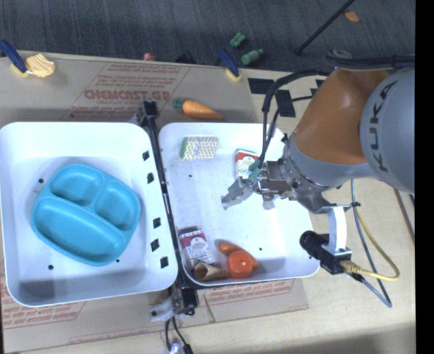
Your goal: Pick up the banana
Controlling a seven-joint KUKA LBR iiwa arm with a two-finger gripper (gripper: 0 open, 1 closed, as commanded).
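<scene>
Hand (234, 195) position: over the right bin (287, 265), near its middle, reaching in from the right on my grey arm (394, 135) with the orange band (335, 116). Whether my hand is released or clenched I cannot tell. Nothing can be seen in its grasp.

Right bin contents:
- A green-and-white block (199, 147) lies at the far side.
- A red-and-white packet (245, 158) lies just beside my hand.
- At the near edge, a red carton (193, 243), a brownish item (208, 272) and a round orange-red item (240, 263) sit close together.

Which of these, if any, is the banana I cannot tell at this sharpness.

The left bin (10, 198) holds a blue divided tray (86, 212). A carrot (198, 109) lies on the desk's cardboard (91, 87), beyond the right bin.
</scene>
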